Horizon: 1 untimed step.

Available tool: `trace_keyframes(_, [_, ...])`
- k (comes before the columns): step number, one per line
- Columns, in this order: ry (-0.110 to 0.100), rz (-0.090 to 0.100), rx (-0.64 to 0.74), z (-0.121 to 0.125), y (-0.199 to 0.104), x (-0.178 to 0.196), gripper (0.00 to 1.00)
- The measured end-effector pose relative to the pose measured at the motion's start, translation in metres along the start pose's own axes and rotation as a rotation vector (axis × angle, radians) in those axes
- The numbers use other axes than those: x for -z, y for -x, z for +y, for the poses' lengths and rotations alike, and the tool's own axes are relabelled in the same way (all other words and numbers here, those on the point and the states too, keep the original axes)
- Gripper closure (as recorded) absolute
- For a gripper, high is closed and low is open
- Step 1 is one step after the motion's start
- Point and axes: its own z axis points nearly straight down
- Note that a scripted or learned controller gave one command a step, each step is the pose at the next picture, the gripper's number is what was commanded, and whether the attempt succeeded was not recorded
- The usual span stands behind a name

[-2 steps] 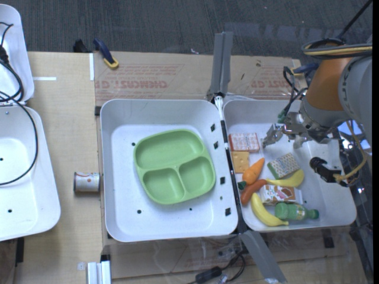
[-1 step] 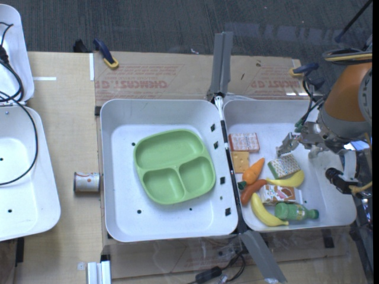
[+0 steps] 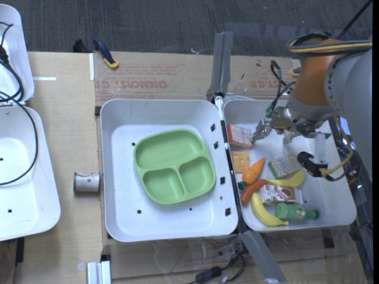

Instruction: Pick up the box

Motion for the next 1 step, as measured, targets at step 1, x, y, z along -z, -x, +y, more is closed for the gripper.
trace_keyframes(1, [-0.003,0.001,0.074,-0.0391,0.0534,-0.0007,0.0])
